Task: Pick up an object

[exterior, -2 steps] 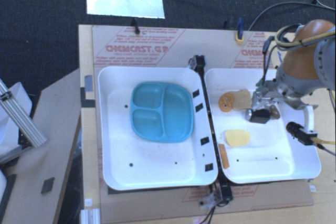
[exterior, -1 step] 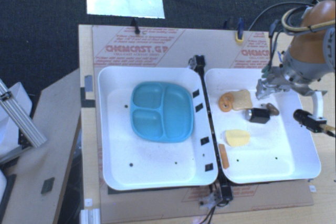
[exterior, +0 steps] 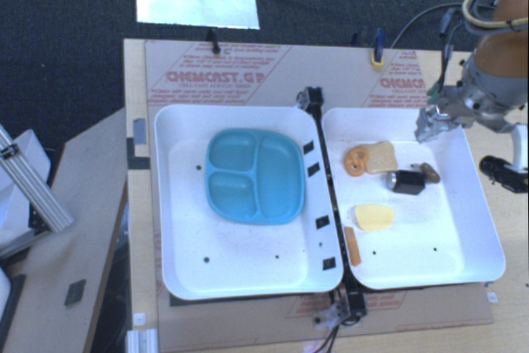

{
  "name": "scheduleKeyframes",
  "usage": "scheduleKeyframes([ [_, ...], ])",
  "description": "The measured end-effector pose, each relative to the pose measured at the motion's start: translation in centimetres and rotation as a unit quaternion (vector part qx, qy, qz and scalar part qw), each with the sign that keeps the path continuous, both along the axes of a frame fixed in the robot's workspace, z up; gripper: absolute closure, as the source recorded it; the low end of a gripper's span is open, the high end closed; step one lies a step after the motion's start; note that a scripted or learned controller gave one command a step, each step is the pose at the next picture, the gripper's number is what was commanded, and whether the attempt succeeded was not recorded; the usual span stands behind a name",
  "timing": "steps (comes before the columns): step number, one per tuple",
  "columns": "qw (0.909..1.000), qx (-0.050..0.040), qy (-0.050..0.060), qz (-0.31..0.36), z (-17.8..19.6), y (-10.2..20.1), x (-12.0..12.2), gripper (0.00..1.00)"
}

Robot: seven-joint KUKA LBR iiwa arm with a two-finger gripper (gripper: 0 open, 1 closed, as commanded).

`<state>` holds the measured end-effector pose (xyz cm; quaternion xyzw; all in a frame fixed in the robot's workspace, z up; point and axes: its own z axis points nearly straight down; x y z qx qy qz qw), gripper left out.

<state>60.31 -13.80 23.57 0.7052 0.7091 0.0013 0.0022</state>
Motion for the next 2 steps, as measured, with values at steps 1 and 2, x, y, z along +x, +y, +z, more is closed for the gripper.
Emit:
scheduleKeyframes([
  [1,1.0000,0.0014,0.002,0.002,0.6,5.2,-2.2,1.00],
  [2,1.0000,0.0016,0.003,0.002,0.2,11.4,-3.9,1.00],
])
